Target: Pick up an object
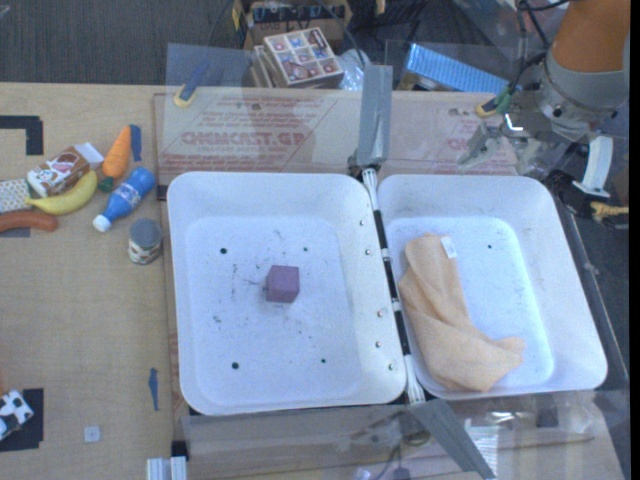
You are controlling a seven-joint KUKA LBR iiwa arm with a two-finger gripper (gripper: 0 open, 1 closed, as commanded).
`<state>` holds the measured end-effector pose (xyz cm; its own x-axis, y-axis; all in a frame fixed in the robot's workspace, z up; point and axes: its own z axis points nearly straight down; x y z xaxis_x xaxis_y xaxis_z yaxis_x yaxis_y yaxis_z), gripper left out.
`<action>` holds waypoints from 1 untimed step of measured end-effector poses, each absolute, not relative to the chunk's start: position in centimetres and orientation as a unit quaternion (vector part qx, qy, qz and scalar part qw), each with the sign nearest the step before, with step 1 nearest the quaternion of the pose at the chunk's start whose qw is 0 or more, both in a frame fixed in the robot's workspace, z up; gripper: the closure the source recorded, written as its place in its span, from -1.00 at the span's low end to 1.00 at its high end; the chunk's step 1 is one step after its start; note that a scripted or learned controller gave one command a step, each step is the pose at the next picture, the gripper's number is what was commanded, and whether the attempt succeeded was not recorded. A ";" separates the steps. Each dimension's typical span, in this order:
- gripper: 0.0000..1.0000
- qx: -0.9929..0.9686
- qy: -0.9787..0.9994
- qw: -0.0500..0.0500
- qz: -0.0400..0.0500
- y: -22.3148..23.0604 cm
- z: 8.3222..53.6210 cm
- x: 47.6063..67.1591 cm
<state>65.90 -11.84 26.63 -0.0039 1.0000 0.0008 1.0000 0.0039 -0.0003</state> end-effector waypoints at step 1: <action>-1.00 -0.747 -0.665 0.000 0.000 -8.3 18.5 63.3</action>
